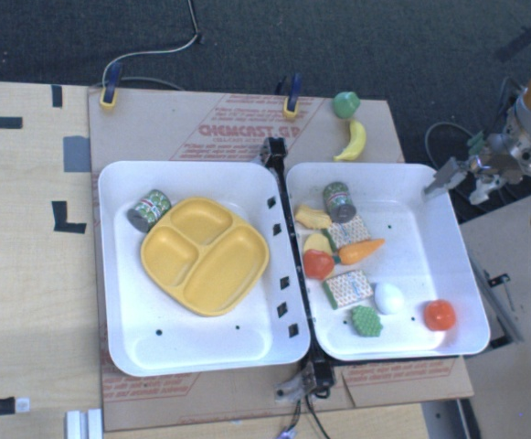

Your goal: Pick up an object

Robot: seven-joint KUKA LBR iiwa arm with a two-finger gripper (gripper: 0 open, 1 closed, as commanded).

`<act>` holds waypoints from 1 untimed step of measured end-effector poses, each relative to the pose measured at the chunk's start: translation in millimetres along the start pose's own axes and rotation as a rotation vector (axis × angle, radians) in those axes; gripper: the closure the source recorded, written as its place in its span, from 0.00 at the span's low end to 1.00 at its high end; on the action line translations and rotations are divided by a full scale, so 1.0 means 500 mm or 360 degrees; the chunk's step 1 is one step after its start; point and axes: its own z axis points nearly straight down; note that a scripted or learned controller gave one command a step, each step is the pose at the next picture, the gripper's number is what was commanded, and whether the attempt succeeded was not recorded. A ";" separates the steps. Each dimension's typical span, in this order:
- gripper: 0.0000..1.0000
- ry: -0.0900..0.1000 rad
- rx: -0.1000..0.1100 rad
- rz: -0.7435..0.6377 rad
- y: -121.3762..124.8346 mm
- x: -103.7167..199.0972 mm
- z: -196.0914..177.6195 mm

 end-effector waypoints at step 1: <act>0.00 0.0002 0.0005 0.0000 0.025 0.065 0.271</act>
